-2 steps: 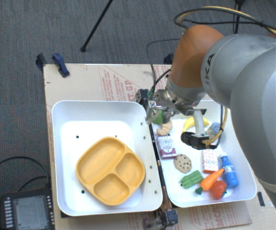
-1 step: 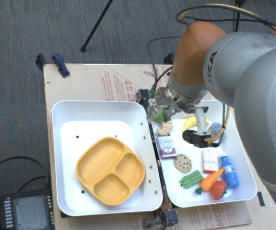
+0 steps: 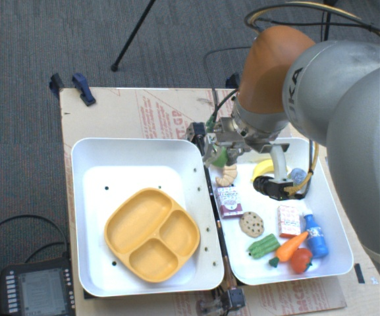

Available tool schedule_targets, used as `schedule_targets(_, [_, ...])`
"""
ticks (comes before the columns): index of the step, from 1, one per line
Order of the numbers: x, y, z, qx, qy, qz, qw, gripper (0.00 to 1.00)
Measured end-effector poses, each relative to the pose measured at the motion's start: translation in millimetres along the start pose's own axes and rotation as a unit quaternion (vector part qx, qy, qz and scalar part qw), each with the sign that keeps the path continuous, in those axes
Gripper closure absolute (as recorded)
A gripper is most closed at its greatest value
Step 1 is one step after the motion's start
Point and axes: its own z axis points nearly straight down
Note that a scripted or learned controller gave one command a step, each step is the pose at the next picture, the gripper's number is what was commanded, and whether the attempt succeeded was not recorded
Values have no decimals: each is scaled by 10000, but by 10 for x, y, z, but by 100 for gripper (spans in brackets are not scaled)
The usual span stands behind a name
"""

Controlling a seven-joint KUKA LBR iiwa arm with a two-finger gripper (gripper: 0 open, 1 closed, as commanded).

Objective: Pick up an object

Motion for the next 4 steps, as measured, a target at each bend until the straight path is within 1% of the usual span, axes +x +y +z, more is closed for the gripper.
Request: schedule_targets(4, [10, 12, -389, 17, -3, -123, 9999, 100])
